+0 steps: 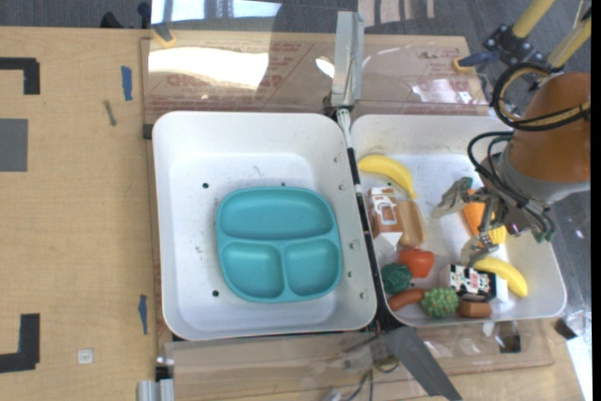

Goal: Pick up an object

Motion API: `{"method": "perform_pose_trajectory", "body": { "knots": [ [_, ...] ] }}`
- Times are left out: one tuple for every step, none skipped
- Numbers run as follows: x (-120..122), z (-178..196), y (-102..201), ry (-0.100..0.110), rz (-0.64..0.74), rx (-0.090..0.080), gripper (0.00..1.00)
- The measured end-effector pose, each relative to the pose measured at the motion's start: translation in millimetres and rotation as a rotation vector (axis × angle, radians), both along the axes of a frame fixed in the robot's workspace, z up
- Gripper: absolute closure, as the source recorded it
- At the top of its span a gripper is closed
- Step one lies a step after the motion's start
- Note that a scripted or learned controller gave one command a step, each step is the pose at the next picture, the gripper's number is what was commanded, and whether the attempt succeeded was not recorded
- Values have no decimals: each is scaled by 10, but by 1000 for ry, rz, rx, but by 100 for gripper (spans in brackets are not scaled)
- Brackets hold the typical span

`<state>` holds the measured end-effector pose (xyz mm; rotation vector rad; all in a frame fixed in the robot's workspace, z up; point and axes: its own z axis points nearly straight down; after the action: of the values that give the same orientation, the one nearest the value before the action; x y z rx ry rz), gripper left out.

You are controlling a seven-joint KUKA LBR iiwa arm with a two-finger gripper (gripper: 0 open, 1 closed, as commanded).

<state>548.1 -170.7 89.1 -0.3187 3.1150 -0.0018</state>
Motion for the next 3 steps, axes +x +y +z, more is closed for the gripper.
{"method": "perform_pose_trajectory", "body": {
  "knots": [
    [47,136,6,-16,0,-3,100],
    [272,1039,214,-4,-107,0,100],
    [252,1001,212,3,-108,1,0]
  ]
}}
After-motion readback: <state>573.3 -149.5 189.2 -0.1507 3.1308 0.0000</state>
